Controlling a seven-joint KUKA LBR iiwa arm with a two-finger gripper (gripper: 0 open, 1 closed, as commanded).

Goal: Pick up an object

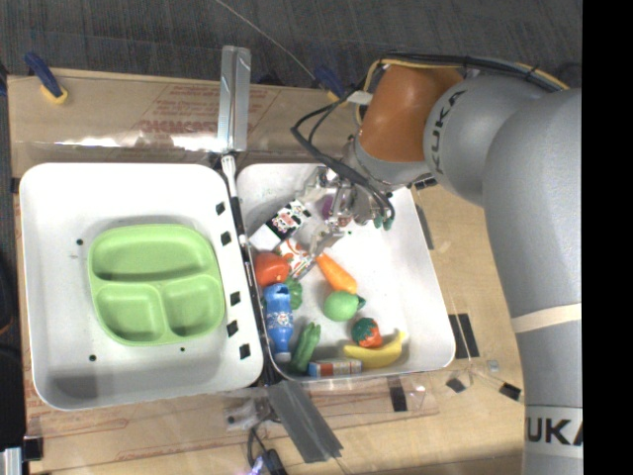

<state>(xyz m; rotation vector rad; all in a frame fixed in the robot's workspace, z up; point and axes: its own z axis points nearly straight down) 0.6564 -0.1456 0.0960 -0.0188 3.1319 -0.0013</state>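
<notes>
The right bin (406,255) holds several toy foods. An orange carrot (337,273) lies in the middle, with a green round fruit (340,306) just below it. A red piece (269,266) and a blue bottle (279,315) sit by the bin's left wall. A black-and-white carton (286,221) leans at the upper left. My gripper (315,243) reaches down-left from the orange wrist (396,117), low over the bin between the carton, the red piece and the carrot's top end. Nothing shows as lifted.
A yellow banana (382,351), a red-and-green strawberry (366,331), a dark green vegetable (305,344) and a small marker (332,368) lie along the right bin's near edge. The left bin (49,226) holds a green divided plate (156,283).
</notes>
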